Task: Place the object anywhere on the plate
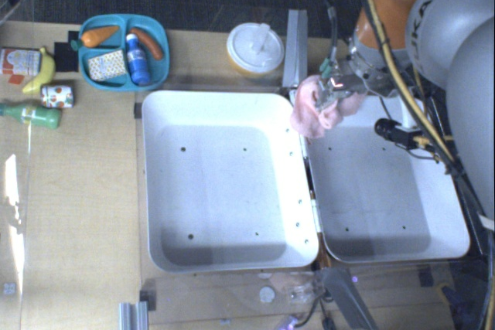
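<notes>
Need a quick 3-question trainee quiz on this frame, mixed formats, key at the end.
1. True or false: the pink cloth hangs at the gripper, above the top left corner of the right bin.
2. Which item stands just above the left bin? A) white lidded cup B) banana C) green bottle
3. Fill in: the blue divided plate sits on the bench to the upper ____ of the left bin.

Key: 1 true; 2 A; 3 left.
</notes>
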`<state>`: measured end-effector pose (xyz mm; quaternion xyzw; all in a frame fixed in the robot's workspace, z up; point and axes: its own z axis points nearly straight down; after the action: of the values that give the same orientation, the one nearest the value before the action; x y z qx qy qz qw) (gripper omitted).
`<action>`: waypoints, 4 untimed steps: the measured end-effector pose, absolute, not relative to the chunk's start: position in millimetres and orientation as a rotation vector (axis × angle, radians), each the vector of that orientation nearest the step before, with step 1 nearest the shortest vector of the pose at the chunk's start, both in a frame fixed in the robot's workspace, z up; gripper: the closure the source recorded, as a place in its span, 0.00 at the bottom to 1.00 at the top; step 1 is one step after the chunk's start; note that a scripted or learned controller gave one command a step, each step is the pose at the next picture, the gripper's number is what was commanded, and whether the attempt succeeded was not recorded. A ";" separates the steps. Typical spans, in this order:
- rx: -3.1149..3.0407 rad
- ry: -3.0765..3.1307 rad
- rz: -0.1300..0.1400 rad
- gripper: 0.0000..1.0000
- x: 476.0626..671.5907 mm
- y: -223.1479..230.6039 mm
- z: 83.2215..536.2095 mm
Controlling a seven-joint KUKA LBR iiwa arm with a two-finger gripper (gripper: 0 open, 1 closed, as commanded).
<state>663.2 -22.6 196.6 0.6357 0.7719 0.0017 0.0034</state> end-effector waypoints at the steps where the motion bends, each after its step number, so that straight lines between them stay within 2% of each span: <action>1: 1.985 2.432 0.002 1.00 664.3 -21.2 224.7; 2: 1.455 2.781 0.004 1.00 643.3 24.7 235.6; 4: 0.250 3.128 0.004 1.00 596.1 117.3 224.6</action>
<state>596.1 117.3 224.6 0.0797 0.9968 0.0013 0.0017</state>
